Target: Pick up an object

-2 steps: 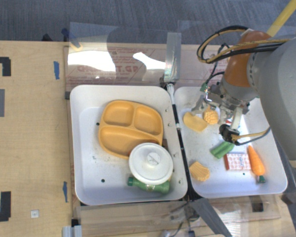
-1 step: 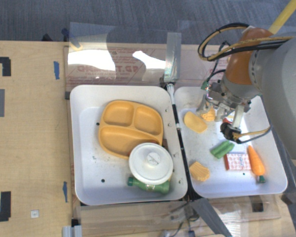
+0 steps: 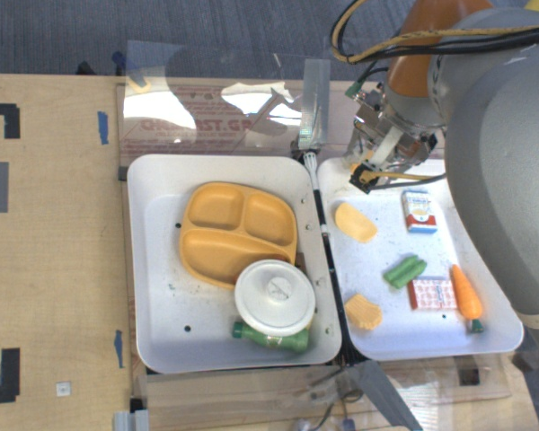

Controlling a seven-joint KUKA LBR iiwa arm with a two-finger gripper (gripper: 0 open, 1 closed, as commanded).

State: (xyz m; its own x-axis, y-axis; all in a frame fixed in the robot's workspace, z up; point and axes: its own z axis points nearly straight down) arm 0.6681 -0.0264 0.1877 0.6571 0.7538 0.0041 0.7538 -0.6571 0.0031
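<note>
one orange tray (image 3: 236, 232), one white bowl (image 3: 275, 296), two yellow chips (image 3: 355, 223), one carrot (image 3: 467, 296)

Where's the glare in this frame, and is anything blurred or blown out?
Camera view: strong glare on the clear plastic sheet behind the bins; the arm at right is close to the lens and soft; the white lid is bright, though its knob reads; the small items in the right bin, such as the carrot, are sharp enough, with short soft shadows.
</note>
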